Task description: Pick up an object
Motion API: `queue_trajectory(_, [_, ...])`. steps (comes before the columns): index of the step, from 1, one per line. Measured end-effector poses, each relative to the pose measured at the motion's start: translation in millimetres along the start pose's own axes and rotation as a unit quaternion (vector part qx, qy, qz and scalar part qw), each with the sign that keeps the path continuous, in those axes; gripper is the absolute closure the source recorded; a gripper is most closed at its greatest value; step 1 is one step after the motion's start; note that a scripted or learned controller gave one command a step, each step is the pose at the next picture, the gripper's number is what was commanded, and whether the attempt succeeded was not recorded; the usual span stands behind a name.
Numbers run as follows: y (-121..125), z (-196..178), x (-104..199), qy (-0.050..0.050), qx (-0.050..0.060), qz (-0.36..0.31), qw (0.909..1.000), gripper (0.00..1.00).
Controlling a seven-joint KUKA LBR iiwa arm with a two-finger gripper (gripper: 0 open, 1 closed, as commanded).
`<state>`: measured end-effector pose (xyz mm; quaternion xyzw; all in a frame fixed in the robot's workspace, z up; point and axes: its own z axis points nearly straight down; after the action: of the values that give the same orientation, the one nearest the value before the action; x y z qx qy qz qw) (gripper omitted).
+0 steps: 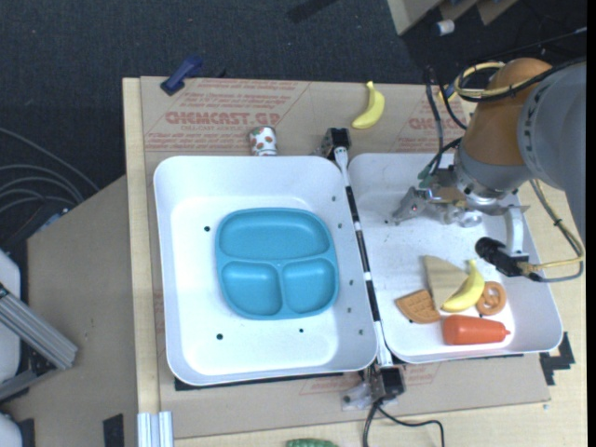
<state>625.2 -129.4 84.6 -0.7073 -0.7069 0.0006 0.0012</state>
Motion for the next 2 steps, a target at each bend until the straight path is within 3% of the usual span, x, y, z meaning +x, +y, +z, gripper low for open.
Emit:
queue_trajectory(1, [42,0,7,0.0,-0.002,-0.001,1.0,0.0])
queue_trajectory(2, [42,-11,8,-0.001,-0.003,-0.001,1.0,1.0])
